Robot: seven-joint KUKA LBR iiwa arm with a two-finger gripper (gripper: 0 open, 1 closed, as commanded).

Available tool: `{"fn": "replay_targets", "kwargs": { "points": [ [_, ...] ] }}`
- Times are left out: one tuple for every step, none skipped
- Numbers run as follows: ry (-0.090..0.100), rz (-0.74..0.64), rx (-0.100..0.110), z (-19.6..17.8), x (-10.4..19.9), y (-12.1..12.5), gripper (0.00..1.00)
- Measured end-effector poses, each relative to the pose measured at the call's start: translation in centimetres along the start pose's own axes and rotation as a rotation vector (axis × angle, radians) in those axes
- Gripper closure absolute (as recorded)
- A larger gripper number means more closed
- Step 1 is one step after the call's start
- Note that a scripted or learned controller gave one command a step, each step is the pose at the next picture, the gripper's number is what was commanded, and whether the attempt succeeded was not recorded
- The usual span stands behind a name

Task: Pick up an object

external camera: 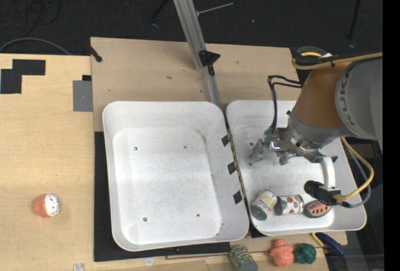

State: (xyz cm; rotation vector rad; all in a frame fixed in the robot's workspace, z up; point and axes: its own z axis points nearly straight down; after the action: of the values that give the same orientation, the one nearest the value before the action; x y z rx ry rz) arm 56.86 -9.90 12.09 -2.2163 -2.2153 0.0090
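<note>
The arm (331, 101) comes in from the right of the frame, orange band above the wrist, and hangs over the right bin (250, 115). Pincer (267, 150) sits low over the middle of that bin, fingers pointing toward frame left. They look spread a little with nothing between them (small and grey on white, so hard to be sure how wide).

Objects to pick lie along the lower edge of the right bin, below the pincer and apart from it: a small can (265, 203) on its side, a red-and-white patterned can (290, 205) just right of it, touching or nearly, then a watermelon-slice toy (318, 208) further right.

Left bin (125, 120) is at centre frame, joined to the right one by black clips.

On the surface (37, 138): an orange-and-white ball (47, 205) at lower left, well apart from the bins. Along the bottom edge below the right bin, a dark can (239, 256), a pink toy (282, 253) and a green toy (305, 253) side by side.

A metal rail (189, 20) slants down from top centre to the gap between the bins.
</note>
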Motion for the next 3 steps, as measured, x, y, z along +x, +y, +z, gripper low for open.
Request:
{"fn": "replay_targets", "kwargs": {
  "points": [
    [-0.002, 0.001, -0.008, 2.9, 0.1, 0.1, 0.0],
    [0.0, 0.008, -0.008, 1.9, -0.1, 0.0, 1.0],
    [-0.002, -0.001, -0.013, -4.2, 0.5, -0.1, 1.0]
  ]
}}
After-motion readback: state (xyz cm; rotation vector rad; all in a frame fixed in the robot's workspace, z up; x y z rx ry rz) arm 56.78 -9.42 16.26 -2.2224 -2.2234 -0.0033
